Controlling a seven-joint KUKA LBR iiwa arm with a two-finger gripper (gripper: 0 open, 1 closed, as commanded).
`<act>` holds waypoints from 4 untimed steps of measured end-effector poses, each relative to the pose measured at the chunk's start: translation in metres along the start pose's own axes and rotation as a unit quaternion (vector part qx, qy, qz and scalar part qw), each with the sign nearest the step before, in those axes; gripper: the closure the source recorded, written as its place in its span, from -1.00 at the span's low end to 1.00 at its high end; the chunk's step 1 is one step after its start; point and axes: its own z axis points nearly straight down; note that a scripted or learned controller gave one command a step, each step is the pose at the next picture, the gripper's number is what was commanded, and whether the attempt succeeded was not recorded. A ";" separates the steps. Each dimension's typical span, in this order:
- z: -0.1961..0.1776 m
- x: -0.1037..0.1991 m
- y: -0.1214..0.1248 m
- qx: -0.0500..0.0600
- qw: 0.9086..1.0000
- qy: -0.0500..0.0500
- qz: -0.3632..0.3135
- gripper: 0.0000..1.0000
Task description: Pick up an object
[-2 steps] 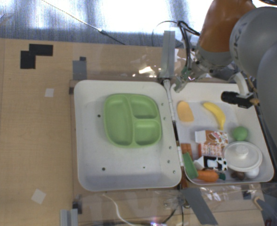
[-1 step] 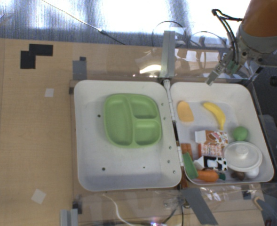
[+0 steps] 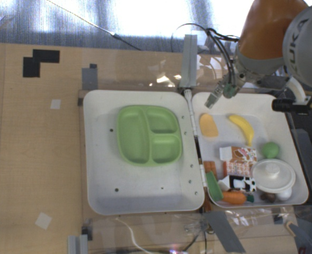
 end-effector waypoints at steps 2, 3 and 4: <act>-0.016 -0.011 -0.020 0.000 1.000 -0.001 0.002 1.00; -0.001 0.000 0.034 -0.002 0.996 -0.001 0.091 1.00; 0.061 -0.043 -0.017 0.000 0.997 -0.002 -0.072 1.00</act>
